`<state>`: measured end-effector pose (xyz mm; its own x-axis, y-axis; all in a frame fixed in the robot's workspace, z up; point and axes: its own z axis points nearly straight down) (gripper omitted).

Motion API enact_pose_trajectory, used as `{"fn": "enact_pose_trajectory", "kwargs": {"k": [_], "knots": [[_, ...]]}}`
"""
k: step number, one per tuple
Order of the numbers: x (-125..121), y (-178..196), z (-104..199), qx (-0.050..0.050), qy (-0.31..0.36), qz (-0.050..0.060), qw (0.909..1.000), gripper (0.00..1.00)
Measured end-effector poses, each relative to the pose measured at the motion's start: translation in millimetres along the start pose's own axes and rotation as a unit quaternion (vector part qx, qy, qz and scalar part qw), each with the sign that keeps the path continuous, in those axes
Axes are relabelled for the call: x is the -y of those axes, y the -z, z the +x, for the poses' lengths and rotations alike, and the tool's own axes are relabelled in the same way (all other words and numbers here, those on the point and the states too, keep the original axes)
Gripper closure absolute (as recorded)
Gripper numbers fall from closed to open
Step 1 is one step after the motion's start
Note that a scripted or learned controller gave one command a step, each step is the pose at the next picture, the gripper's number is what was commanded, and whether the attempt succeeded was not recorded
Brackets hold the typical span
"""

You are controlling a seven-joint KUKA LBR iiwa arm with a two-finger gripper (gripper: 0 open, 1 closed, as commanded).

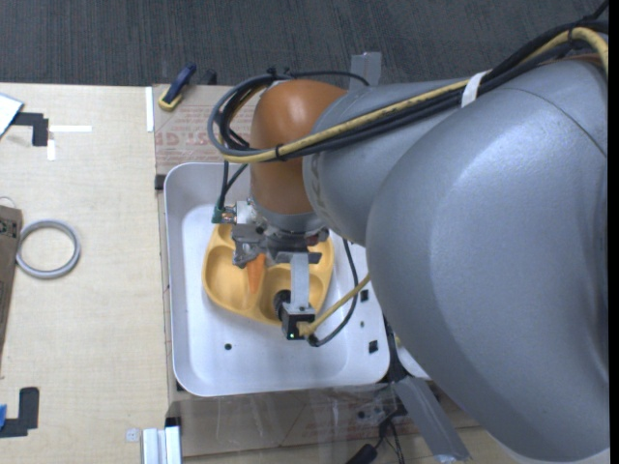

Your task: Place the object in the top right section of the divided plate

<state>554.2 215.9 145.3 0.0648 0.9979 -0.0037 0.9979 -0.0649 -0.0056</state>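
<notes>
The object (pixel 254 275), a small orange piece, lies in the yellow divided plate (pixel 221 276), and you see its long axis running roughly near to far. The plate sits in the white bin (pixel 193 356) on your desk (pixel 87 356). The gripper (pixel 263 249) hangs right over the object; you cannot tell its state. No writing can be read. A tape ring (pixel 46 248) lies well to the left.

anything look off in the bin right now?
Nothing spilled or damaged that I can see. The yellow plate lies flat in the white bin, with an orange object on it under the gripper. The arm hides much of the plate, so its right side can't be checked.
</notes>
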Motion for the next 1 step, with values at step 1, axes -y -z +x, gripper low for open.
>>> {"fn": "enact_pose_trajectory", "kwargs": {"k": [1], "knots": [[42.3,-29.9,8.5,0.000,0.156,-0.001,0.9877,1.00]]}}
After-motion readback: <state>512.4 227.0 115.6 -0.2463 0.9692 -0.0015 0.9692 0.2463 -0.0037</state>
